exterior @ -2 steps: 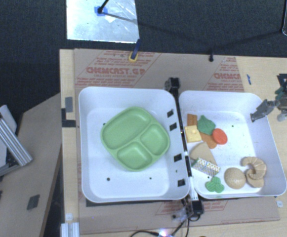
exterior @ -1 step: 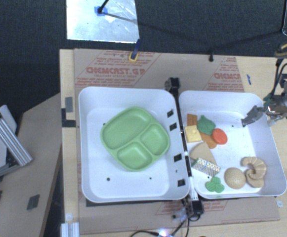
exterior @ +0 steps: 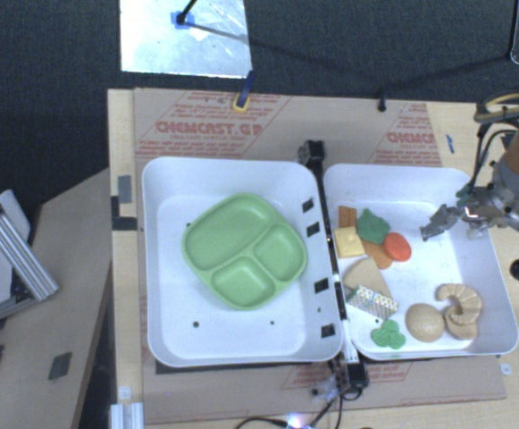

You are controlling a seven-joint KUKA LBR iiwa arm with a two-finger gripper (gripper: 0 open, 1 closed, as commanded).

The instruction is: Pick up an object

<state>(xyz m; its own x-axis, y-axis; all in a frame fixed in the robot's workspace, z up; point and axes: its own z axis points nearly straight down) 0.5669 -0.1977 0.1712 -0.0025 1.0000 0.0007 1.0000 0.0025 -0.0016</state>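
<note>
The tool [exterior: 447, 218] hovers over the right bin [exterior: 482, 266] near its far right edge, fingers spread apart with nothing between them. Toy food lies below it: a tomato [exterior: 397, 248], a croissant [exterior: 461, 309], a bread roll [exterior: 425, 322] and a cheese slice [exterior: 348, 242]. The left bin [exterior: 165, 239] on the counter [exterior: 125, 150] holds 1 green divided plate [exterior: 244, 250]

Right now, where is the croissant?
The croissant lies in the right bin, near its front right corner, just right of the round bread roll.
</note>
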